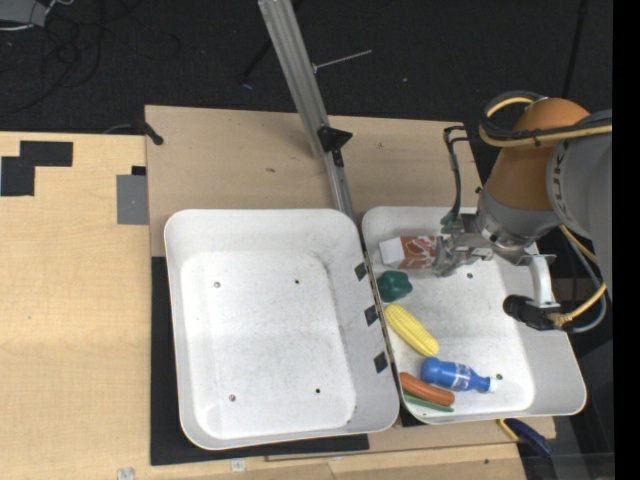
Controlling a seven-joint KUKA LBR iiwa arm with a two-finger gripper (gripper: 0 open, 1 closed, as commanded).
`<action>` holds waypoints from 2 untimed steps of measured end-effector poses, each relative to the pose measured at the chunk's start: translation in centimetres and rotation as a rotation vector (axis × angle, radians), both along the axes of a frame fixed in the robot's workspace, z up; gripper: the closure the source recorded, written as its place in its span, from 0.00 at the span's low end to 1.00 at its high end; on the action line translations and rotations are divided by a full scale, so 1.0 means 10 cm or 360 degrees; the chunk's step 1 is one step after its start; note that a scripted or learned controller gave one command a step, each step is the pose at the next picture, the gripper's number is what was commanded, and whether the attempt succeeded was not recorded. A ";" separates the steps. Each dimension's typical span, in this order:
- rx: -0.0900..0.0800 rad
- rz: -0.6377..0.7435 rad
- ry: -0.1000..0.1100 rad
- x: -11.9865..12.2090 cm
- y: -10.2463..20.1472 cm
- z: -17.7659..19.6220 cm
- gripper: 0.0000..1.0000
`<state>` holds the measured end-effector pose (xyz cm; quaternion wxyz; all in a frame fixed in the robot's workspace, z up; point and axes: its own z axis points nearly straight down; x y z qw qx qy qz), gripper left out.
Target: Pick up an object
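Metal hand [450, 253], grip state unclear, hangs beside a crinkly red-white packet [415, 251] in the right bin [545, 363].

This is a robot laboratory. Two shallow white plastic bins [190, 230] sit on a plywood bench [230, 158]. Loose black cables [60, 48] lie behind.

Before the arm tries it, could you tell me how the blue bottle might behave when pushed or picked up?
The blue bottle lies on its side in the right bin, so a push would probably roll it. Its rounded, smooth-looking body may slip from the jaws. It looks like a small plastic toy, likely light and stiff.
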<state>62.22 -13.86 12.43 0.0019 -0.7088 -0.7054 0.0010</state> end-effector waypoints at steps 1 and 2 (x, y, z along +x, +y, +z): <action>-0.0003 0.0001 -0.0013 -0.02 -0.02 0.63 1.00; -0.0002 0.0005 -0.0007 -0.02 -0.03 0.85 1.00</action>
